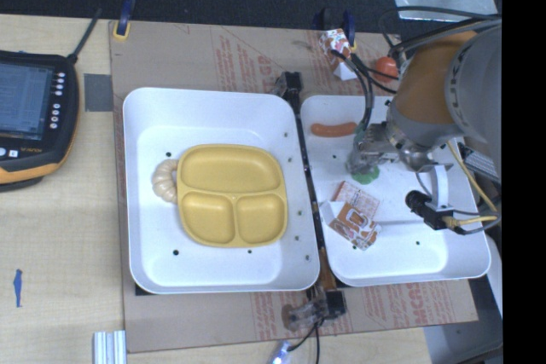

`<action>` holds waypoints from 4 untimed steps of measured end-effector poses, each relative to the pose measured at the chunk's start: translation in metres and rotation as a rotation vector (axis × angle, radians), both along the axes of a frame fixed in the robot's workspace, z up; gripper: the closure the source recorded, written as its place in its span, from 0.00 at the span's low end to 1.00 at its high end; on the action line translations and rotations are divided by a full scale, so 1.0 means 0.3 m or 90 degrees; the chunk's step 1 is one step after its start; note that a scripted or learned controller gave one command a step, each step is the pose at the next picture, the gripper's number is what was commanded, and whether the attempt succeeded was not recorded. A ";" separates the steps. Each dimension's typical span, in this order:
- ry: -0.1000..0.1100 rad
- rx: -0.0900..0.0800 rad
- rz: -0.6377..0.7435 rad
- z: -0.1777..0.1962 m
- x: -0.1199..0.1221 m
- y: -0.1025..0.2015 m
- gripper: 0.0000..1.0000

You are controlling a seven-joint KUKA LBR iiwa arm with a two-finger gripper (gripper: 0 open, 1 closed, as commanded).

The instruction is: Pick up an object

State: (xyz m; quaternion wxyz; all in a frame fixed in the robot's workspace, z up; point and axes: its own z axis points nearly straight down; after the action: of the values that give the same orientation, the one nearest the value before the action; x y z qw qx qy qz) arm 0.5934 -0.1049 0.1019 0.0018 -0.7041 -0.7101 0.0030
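Two white bins sat mid-frame. Left bin (145, 183) held yellow divided tray (232, 193), beige lump (164, 180) touching its left edge. Right bin (401, 264) held sausage (333, 130), brown wrapper (354, 214). Gripper (367, 159) was low in right bin over green object (367, 176) (partly hidden); jaw state could not be told.

I see a light wood bench (51, 251) with a brown cardboard sheet (213, 47) laid over its middle. Two white bins sit on the sheet: left bin (145, 183), right bin (409, 264), sides touching. A control tablet (34, 115) rests at the bench's left edge.
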 end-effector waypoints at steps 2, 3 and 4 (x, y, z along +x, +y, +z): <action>0.001 -0.001 0.002 0.034 0.000 -0.003 1.00; 0.001 -0.001 0.002 0.033 0.000 -0.003 0.00; 0.001 -0.002 0.003 0.067 0.000 -0.006 1.00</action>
State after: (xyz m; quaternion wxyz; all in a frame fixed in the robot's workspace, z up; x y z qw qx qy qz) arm 0.5935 -0.1066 0.1220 0.0015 -0.7026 -0.7116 0.0044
